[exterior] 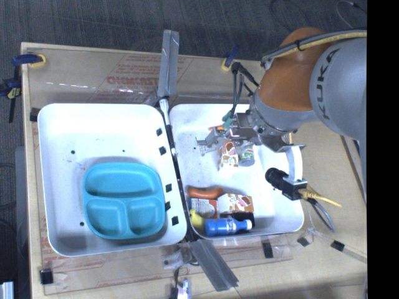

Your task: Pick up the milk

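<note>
**Over the carton, grasp not yet proven**

Whether my fingers (231,139) are spread or closed I cannot tell; the wrist and its metal fittings hide them. They sit in the upper middle of the right-hand shallow white plastic bin (283,213), just above what I take to be the milk, a small white carton with red and orange print (228,156). The carton lies in the upper half of that bin, just below me in the frame. I cannot see if I am touching it or only near it.

Its long axis runs nearly up and down the frame, with the lower end leaning a little left. Which end is the top is too small to make out. A small greyish round object (247,157) lies just beside it on the right.

I judge this to be the grasp step, with the lift not yet done. The next move calls for closing across the carton's short width, then rising straight up.

Well apart, along the lower edge of the bin, lie a second orange-and-white carton (238,203) and a blue plastic bottle (227,226).
</note>
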Motion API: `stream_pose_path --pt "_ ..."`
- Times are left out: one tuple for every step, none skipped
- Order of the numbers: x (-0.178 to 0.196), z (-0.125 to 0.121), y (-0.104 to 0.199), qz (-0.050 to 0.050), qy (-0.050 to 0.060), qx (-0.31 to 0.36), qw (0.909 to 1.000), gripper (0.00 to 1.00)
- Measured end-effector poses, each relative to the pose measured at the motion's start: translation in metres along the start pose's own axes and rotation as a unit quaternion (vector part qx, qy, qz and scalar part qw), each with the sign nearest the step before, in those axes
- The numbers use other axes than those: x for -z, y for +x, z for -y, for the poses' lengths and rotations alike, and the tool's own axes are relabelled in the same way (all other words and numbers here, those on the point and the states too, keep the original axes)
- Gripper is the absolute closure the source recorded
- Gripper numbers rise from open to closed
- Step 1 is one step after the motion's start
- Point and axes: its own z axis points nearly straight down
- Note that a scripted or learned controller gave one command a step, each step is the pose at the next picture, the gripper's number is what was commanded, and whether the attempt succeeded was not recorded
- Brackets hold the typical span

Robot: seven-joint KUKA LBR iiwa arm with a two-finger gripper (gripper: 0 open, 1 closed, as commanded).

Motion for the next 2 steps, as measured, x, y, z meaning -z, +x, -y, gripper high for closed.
stream_pose_path --pt "-0.124 -0.04 -0.072 0.0 -0.001 -0.071 0.9975 0.0" --pt "-0.148 -0.08 -0.098 0.004 -0.014 -0.071 0.9974 0.0"
